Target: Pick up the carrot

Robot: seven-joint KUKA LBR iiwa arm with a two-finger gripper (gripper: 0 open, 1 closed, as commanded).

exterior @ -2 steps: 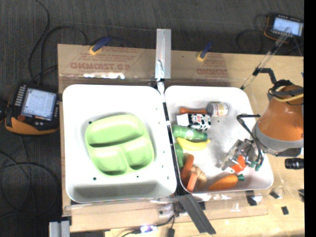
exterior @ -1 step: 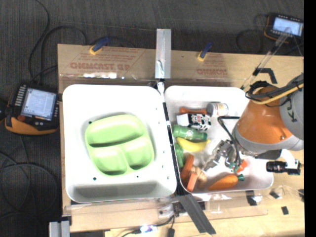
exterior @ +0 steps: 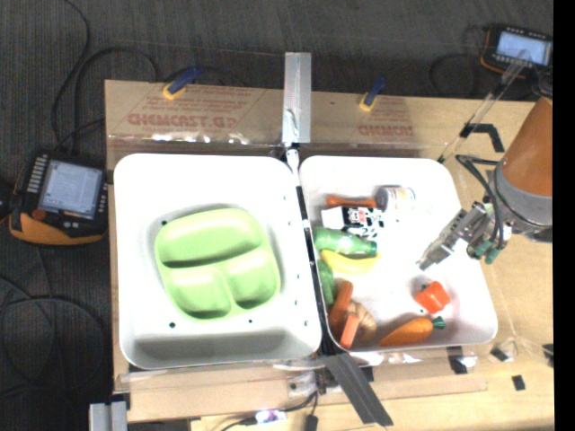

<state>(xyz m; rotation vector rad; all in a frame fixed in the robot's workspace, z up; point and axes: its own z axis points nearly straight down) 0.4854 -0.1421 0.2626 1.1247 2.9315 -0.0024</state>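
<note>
Arm reaching in from the right, pincer (exterior: 434, 257) hovering over the right bin (exterior: 449, 182), apart from the carrot (exterior: 406, 332).

The left bin (exterior: 135, 173), left of the right bin, holds a green tray (exterior: 216, 263). Along the right bin's left wall lie a green bottle (exterior: 337, 239), a banana (exterior: 349, 262) and more orange toys (exterior: 341, 305); near its far wall sit a black-and-white carton (exterior: 359, 218) and a can (exterior: 395, 196). The carrot lies by the right bin's near wall, with a red pepper (exterior: 431, 296) just above it. The arm (exterior: 530, 164) slants down-left across the right bin's right rim, wrist tilted, the pincer pointing into the bin's middle above bare floor; whether its fingers are apart or closed I cannot tell.
</note>
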